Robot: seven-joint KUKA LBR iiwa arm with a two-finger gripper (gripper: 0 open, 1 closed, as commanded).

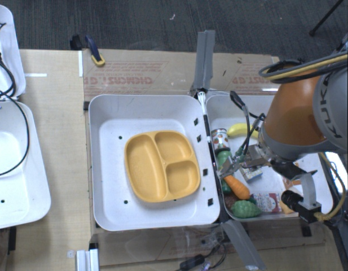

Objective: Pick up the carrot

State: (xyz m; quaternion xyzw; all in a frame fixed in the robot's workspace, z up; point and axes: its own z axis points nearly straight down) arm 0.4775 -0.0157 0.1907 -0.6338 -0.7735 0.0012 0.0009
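**Robot arm hangs over cluttered bin**

A wooden bench (pixel 55 72) on dark carpet bears two white bins. The left bin (pixel 100 151) holds a yellow divided plate (pixel 162 165). In the right bin (pixel 219 103), the carrot (pixel 237 187) lies just below the gripper (pixel 248 164); whether the gripper is open cannot be told.

Legible text, as I read it: "KUKA" in dark letters on the arm (pixel 331 114), far right. Red print on the cardboard sheet (pixel 162 72) beyond the bins, upside down, not readable to me.
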